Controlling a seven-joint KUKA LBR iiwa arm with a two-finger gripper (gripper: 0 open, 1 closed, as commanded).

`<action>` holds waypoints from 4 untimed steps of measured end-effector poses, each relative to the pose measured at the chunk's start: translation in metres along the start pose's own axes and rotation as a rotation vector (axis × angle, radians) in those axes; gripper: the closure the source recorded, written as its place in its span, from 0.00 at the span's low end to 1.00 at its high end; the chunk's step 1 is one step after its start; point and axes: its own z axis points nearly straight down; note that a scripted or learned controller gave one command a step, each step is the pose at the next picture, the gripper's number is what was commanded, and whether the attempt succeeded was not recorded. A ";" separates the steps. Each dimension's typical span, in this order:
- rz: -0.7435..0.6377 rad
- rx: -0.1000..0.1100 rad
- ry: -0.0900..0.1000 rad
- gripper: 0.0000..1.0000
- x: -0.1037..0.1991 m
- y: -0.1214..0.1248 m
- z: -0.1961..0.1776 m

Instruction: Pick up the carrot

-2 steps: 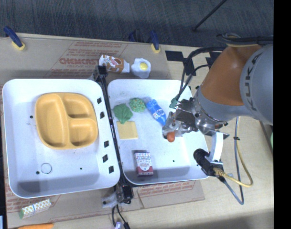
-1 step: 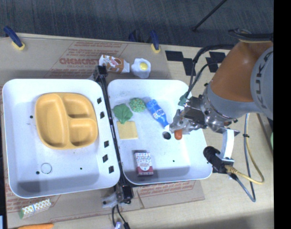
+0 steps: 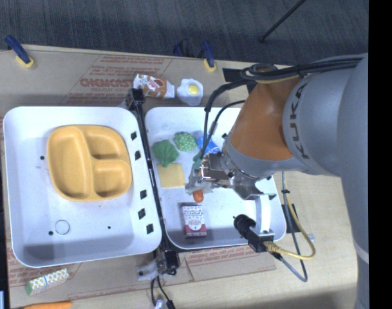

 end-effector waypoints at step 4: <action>0.398 -0.001 0.001 1.00 0.041 0.038 -0.060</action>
